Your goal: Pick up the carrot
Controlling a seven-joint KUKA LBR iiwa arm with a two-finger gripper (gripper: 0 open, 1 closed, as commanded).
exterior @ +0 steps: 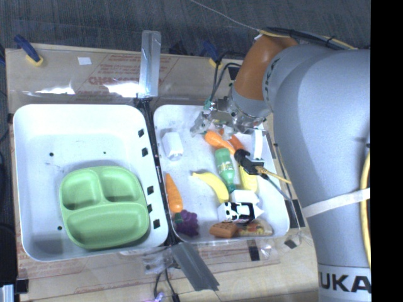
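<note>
Grey arm's two-finger gripper (217, 119) over right white bin (189, 115) | long orange carrot (173, 194) by left wall | green divided plastic plate (104, 206) in left white bin (38, 124)

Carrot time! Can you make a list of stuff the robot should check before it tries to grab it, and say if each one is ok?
1. Carrot in sight: ok. It lies in the right bin, by the wall next to the left bin.
2. Top of the carrot uncovered: ok. Nothing lies over it.
3. Room around it: not ok. The bin wall is right beside it and purple grapes sit at its lower end.
4. End effector over the carrot: not ok. It is at the bin's far end, near an orange toy and a green bottle.
5. Fingers ready: cannot tell.
6. Banana apart from the carrot: ok.
</note>
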